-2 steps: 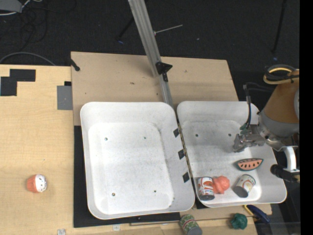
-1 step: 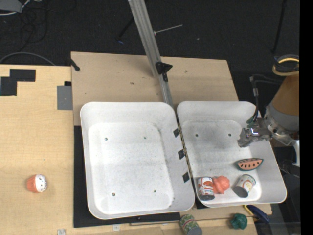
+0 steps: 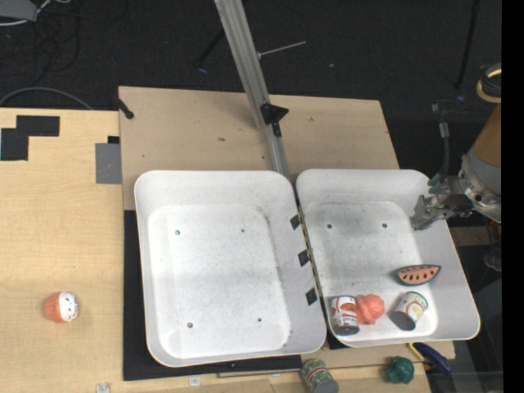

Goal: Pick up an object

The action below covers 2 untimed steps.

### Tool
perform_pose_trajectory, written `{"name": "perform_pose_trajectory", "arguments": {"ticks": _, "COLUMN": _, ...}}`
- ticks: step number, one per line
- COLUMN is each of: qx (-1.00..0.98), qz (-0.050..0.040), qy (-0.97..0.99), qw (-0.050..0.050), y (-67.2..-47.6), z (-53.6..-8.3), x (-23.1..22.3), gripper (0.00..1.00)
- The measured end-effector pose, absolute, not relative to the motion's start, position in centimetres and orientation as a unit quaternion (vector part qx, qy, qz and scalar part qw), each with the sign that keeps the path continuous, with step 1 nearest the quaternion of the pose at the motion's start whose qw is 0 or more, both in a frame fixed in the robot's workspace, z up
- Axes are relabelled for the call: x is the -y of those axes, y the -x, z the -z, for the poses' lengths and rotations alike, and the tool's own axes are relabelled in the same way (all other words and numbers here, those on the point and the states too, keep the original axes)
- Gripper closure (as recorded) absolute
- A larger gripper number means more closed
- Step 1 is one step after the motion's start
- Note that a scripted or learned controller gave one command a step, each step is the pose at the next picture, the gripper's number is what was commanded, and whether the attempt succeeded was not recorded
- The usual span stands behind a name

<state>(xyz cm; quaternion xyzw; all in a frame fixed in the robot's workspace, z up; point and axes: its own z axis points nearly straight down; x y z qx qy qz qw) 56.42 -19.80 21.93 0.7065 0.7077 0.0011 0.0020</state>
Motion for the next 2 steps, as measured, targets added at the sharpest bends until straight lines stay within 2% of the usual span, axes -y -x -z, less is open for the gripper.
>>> {"name": "perform_pose_trajectory", "arguments": {"ticks": 1, "qx": -0.708, "qz": -0.0002, "qy": -0.707, "qw": 0.0, "y": -56.5, "z": -23.6, "x": 19.9, "gripper": 1.0}}
{"name": "perform_pose_trajectory", "arguments": {"ticks": 2, "qx": -0.709, "qz": 0.0001, "qy": -0.705, "qw": -0.002, "y": -56.2, "z": -23.7, "x": 13.7, "gripper": 1.0}}
